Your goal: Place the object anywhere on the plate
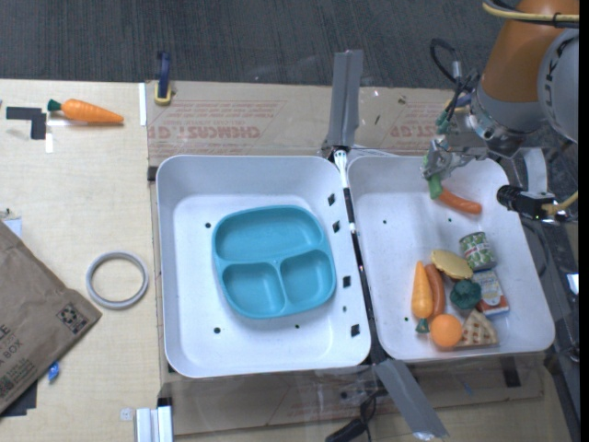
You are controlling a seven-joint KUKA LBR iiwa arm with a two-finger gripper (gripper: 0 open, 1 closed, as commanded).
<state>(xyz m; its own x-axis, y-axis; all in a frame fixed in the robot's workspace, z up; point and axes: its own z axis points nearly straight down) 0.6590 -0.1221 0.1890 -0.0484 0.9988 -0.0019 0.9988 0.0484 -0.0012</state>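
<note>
Glossy toy food (456, 297) crowds the near corner of the right bin (386, 247). Beyond it a small, smooth orange carrot (460, 203) lies slantwise, its leafy tip directly under the gripper (440, 168); I cannot tell whether it grips. The grey arm (525, 63) bends steeply down. A teal three-compartment plate (273, 261) sits in the left bin (184, 247).
</note>
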